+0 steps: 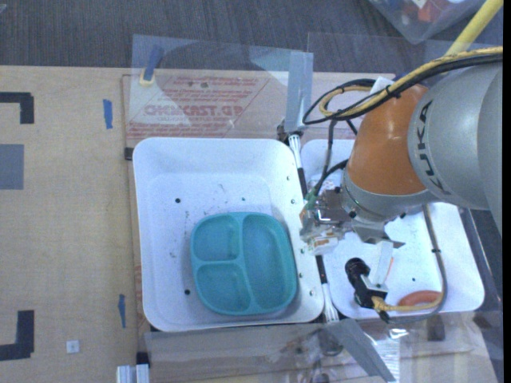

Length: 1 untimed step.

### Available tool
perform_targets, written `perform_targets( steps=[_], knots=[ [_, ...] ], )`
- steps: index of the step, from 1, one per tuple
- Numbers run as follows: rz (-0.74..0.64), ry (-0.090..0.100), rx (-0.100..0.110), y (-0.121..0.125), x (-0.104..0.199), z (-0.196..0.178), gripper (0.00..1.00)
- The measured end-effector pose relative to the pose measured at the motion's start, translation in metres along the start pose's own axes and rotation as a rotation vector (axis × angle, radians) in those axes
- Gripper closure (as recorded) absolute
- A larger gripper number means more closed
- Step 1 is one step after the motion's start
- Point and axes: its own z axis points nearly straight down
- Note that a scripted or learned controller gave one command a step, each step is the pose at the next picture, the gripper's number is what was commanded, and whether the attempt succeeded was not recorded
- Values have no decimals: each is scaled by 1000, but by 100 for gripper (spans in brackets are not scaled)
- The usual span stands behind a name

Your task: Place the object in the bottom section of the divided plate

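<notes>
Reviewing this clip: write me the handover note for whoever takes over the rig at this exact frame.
Gripper: over the seam between the two white bins; grip state cannot be told.
Teal three-section plastic plate: in the left white bin, front right; nothing lies in its sections.
Small flat orange object: in the right white bin, near its front edge, apart from the gripper; probably the thing to place.
Done: nothing placed yet.
Left: pick the object, set it in the plate's bottom section.
</notes>
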Motion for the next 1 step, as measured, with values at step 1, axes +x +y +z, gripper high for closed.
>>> perform_targets(
  steps=[1],
  knots=[
    [1,-1,1,0,-1,1,0]
  ],
)
